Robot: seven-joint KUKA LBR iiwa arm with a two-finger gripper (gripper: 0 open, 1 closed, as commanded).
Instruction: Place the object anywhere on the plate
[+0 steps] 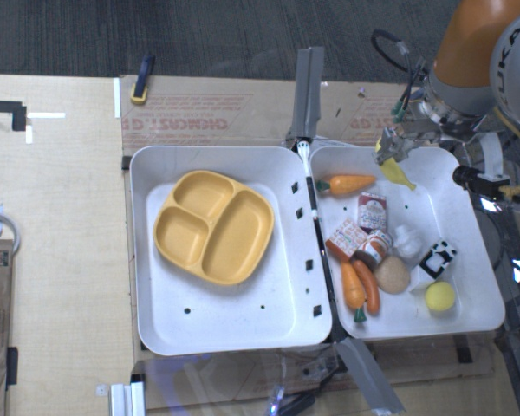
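The claw [397, 150] hangs over the far edge of the right bin [468, 319], and a small yellow piece [397, 174] shows just beneath its tips, seemingly pinched there, though the grip itself is too small to make out, so I cannot tell how wide the claw stands. If that piece is the object, it sits right under the claw, slanting down and toward the arm's side. The plate [213, 237], a yellow three-part dish with nothing in its wells, lies well off to the claw's far side from the arm and nearer the camera, in the left bin [147, 258]; the coming move should be a carry across the divider [316, 232].

Below the claw, the right bin holds a carrot [350, 183], packets [373, 211], two more carrots [360, 284], a brown ball [393, 276], a die [437, 258] and a lemon [439, 296].
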